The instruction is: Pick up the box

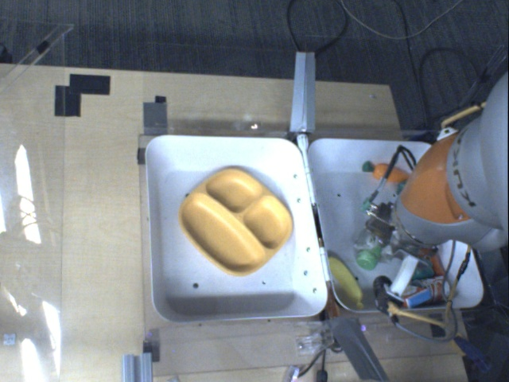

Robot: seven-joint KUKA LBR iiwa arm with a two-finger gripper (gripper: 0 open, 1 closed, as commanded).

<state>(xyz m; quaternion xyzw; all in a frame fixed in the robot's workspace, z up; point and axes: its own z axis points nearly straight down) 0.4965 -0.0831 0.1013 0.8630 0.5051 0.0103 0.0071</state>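
Blue-orange box point(422, 294), partly hidden.

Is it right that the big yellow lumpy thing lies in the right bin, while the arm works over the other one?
Not quite. The camera view shows the yellow lumpy thing in the left bin, not the right. The arm works over the other one, the right bin.

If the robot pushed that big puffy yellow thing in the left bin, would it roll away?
Probably not. The big yellow lumpy cushion-like thing lies wide and low on the left white bin floor, so it would likely slide rather than roll. Its rounded, puffy lobes suggest that it is soft and may squash.
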